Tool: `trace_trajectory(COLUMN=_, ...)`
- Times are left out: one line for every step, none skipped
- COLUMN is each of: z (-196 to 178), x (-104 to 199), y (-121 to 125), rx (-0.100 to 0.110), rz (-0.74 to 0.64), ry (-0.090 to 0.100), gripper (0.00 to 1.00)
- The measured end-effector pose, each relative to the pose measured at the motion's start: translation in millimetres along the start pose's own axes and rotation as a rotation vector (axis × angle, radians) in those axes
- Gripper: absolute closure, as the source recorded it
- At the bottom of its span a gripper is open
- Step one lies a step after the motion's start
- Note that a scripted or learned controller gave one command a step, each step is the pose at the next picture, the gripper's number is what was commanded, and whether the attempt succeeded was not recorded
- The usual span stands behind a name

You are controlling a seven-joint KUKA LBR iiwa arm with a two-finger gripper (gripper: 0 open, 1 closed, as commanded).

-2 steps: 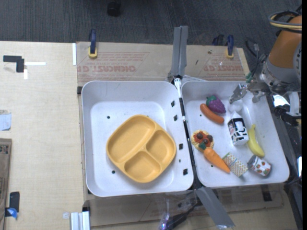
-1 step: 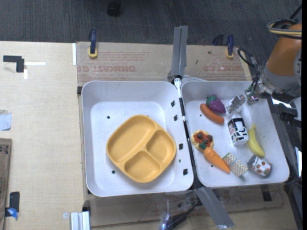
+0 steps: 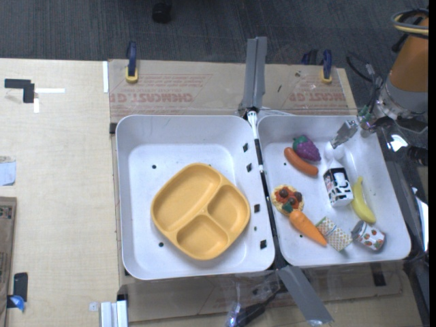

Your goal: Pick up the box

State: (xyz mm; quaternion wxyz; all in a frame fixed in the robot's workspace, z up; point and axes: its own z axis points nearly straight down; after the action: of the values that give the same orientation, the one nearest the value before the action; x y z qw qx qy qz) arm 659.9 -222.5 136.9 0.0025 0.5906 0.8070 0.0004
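A small black-and-white box [image 3: 337, 186] lies in the middle of the right bin [image 3: 392, 182], between a yellow banana [image 3: 362, 201] and a round pizza toy [image 3: 287, 197]. A second small box with a checkered pattern [image 3: 334, 233] rests near the bin's front edge, beside an orange carrot [image 3: 308, 227]. My gripper [image 3: 344, 135] hangs over the far right corner of this bin, well behind and slightly right of the black-and-white box, with nothing seen in it.
Purple grapes [image 3: 306, 148] and a red sausage [image 3: 300, 161] lie at the back of the right bin. A small patterned can [image 3: 368, 237] sits at its front right. The left bin [image 3: 136, 182] holds a yellow divided plate [image 3: 199, 212]. A grey divider [image 3: 255, 80] stands between the bins.
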Motion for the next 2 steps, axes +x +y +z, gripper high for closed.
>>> trace_trajectory(z=-51, x=25, y=8, rx=0.001, rz=0.021, ry=0.001, gripper=0.00)
trace_trajectory(z=-11, x=0, y=-1, rx=0.004, rz=0.047, ry=0.002, gripper=0.00)
